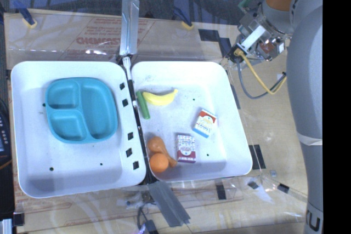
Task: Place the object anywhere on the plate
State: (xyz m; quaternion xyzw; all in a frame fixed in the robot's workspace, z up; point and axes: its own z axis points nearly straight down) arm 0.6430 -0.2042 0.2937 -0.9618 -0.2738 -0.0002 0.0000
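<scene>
Arm [307,63]: enters from the right edge of the frame, its grey body running up that side, orange band at the top right corner; wrist bent toward the left.
Gripper [248,41]: upper right of the frame, outside the bins, just past the right bin's upper right corner, above bare bench; cannot tell whether it is open or closed; nothing seen in it.
Cable [262,80]: yellow, looping below the wrist.
Plate [81,109]: blue, sectioned, in the left bin [33,172], toward its upper left.
Right bin [230,140]: middle of the frame, touching the left bin.
Banana [159,97]: upper left of the right bin.
Green piece [143,104]: just left of the banana, touching it.
Orange [159,163]: lower left corner of the right bin, against an orange-brown item [157,145].
Red box [186,148]: lower middle of the right bin.
Carton [204,123]: red and white, tilted, up-right of the red box.
</scene>
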